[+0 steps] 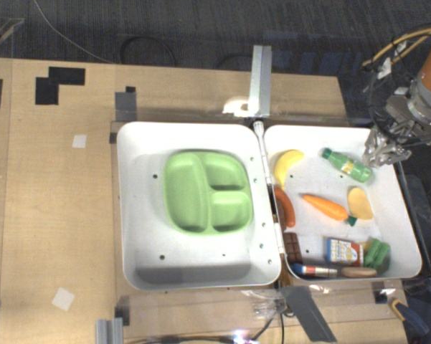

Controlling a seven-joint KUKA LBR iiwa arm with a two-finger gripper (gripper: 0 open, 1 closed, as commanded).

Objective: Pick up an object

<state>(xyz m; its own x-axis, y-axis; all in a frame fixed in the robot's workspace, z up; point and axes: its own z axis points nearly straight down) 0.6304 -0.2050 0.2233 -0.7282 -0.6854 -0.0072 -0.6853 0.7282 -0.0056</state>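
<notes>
- I see the wooden bench (50, 213) from above, bearing two shallow white bins side by side.
- The left bin (140, 264) holds a green divided plate (206, 192), lying flat near its middle.
- The right bin (405, 242) holds the small items I could pick from.
- The grey arm (423, 95) with its orange band reaches in from the right edge, above the right bin's far right corner.
- The gripper (382, 155) hangs at that corner, just beside the cap end of a green bottle (346, 165); I cannot tell how far its fingers are parted, and nothing shows between them.
- An orange carrot (325, 206) lies mid-bin, a yellow lemon-like piece (359, 203) touching its right end.
- A yellow banana (287, 165) and a red sausage (285, 206) lie along the left wall.
- At the near wall sit a chocolate bar (292, 247), a small carton (343, 251), a green vegetable piece (377, 253) and a marker-like stick (333, 271).
</notes>
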